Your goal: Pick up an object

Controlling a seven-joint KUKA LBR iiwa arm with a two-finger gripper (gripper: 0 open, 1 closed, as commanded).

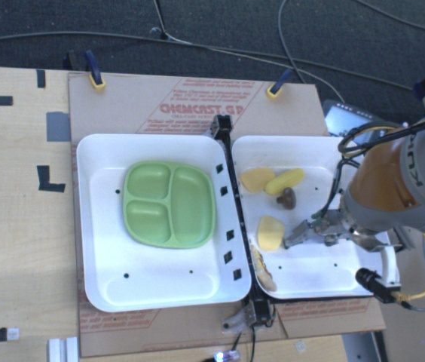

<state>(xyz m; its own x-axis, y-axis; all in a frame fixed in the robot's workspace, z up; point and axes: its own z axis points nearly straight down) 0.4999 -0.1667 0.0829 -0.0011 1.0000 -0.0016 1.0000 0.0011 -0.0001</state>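
The right bin holds several small items. A pale yellow piece and a brighter yellow oblong piece lie near its far left. A small brown object sits just below them. Another yellow chunk lies by the left wall, and a tan, peel-like item rests in the near left corner. My gripper hangs low in the right bin, just right of the yellow chunk and below the brown object. Nothing is visibly held in it.
The left bin holds a green divided plate. A black divider with clips runs between the bins. The arm's orange band hangs over the right bin's right side. Cables cross the dark floor behind the bench.
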